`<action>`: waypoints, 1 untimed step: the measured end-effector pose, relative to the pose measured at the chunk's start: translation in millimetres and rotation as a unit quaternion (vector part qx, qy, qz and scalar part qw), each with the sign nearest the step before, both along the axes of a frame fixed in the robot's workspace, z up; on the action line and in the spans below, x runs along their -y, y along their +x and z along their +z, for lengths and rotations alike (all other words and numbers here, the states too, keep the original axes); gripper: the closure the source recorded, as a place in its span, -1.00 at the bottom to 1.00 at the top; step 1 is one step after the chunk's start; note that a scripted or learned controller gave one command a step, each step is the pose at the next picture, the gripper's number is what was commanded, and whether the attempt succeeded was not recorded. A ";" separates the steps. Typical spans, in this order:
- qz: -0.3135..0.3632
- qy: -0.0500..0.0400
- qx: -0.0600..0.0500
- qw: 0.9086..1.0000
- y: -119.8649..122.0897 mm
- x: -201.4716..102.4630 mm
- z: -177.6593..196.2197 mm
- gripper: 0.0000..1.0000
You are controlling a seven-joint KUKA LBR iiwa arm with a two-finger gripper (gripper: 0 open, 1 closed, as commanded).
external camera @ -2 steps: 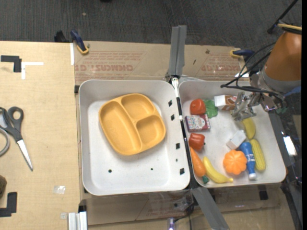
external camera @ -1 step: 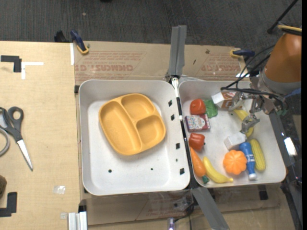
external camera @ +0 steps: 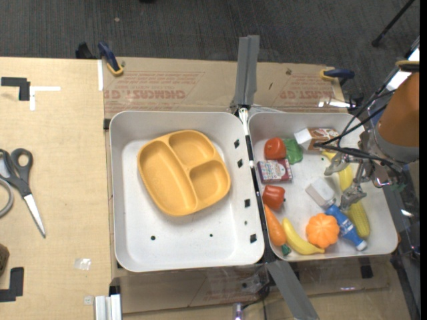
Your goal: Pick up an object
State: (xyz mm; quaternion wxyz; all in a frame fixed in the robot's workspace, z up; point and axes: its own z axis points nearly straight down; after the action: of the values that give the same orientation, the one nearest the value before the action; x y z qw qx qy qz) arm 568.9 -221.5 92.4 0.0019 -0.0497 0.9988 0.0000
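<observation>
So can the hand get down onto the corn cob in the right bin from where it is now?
Probably yes. The hand hangs just above the corn cob near the right bin's right wall, and nothing lies on top of it. The blue bottle lies tight beside it and could crowd a grasp.

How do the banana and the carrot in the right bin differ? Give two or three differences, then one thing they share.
The banana is yellow; the carrot is orange with a green end. The banana is curved, while the carrot is straight and tapered. The banana lies nearer the orange ball, the carrot nearer the divider between the bins. Both lie flat along the near side of the right bin.
</observation>
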 end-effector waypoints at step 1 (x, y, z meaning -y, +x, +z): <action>-0.058 0.000 0.000 0.998 -66.5 -1.7 -0.5 -1.00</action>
State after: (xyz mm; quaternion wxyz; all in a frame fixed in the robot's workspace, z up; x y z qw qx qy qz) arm 502.4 -219.8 91.9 0.0014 0.0078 1.0000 0.0001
